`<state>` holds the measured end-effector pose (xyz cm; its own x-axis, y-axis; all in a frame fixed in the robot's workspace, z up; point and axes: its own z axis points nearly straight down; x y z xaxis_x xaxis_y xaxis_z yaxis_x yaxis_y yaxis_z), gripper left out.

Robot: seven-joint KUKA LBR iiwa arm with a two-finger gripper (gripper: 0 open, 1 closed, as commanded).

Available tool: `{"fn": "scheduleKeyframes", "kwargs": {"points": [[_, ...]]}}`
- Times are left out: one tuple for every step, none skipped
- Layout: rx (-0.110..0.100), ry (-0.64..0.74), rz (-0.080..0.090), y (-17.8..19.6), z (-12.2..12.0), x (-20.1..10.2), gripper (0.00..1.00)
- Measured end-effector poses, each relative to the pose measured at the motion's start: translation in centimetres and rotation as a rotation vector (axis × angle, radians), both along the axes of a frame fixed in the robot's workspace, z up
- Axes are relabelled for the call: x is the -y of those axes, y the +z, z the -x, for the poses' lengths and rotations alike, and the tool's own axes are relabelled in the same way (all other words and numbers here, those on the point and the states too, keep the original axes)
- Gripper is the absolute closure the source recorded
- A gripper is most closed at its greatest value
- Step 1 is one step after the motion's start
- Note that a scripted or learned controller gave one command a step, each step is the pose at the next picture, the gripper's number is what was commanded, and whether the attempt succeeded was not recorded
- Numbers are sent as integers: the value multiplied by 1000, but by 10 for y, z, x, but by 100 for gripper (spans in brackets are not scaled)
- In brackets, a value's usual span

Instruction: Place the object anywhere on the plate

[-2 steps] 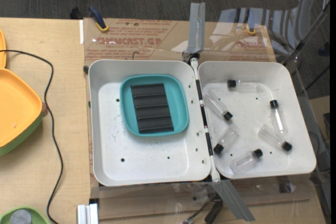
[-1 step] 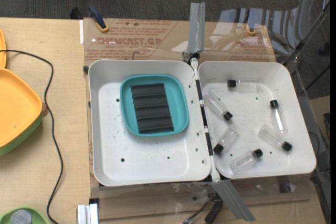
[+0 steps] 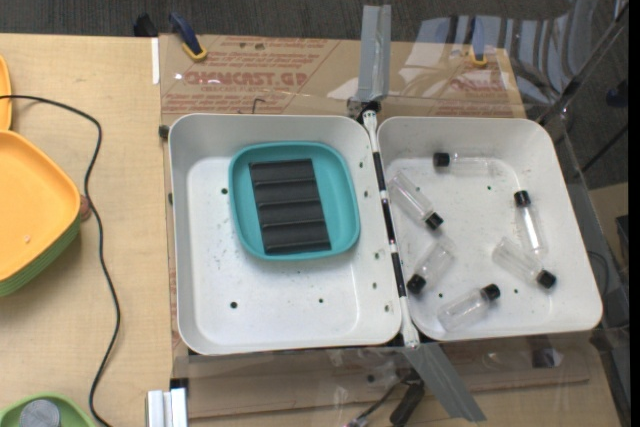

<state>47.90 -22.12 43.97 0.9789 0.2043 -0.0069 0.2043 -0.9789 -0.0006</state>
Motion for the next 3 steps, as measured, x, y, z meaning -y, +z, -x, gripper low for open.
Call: {"fn": "scheduleKeyframes", "kwargs": {"points": [[0, 0, 0, 0, 0, 0, 0], [1, 0, 0, 0, -4, 0, 0], [1, -2, 0, 1, 0, 0, 0]]}}
